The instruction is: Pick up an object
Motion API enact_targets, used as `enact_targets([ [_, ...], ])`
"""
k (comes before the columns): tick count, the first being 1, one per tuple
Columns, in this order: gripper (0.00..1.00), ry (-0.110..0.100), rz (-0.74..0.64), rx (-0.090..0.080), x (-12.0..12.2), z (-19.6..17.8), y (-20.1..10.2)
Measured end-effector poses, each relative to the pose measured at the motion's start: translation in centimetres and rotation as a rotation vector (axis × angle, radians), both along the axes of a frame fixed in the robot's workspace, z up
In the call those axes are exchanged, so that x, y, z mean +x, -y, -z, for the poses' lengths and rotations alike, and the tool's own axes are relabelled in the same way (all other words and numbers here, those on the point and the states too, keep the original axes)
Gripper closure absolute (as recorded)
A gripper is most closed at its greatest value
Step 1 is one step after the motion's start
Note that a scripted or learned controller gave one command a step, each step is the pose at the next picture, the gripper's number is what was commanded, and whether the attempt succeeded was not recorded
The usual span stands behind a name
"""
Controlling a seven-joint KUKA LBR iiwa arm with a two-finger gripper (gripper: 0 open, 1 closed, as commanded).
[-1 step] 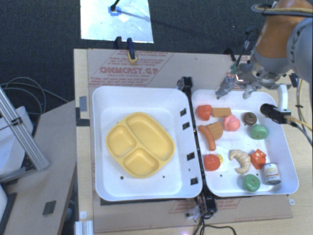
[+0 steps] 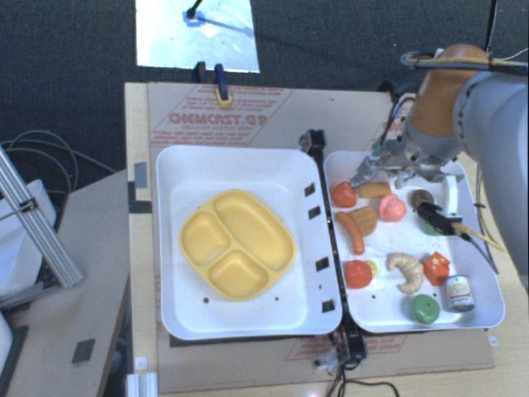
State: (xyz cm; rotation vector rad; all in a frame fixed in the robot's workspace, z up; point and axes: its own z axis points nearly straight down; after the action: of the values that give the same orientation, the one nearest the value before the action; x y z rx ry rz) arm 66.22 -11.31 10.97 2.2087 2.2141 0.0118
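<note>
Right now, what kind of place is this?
Probably a robotics lab bench set up for pick-up trials: a grey arm over two white bins, toy food, and a yellow divided tray.

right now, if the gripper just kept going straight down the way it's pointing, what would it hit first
Most likely the orange-brown toy food piece lying just under the gripper at the far end of the right bin, with the red tomato right beside it. Depth is hard to judge from this slant.

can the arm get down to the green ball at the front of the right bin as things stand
Probably yes. The green ball lies bare in the right bin, with a croissant-shaped toy and a small jar close beside it but nothing over it. The pincer is at the bin's far end.
</note>
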Motion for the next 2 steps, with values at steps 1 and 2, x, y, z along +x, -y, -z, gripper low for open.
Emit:
enact_targets([
  [1,0.0,-0.001,0.003,-0.001,0.9,-12.3,4.6],
  [2,0.0,-0.015,0.004,0.003,-2.0,-7.4,9.6],
])
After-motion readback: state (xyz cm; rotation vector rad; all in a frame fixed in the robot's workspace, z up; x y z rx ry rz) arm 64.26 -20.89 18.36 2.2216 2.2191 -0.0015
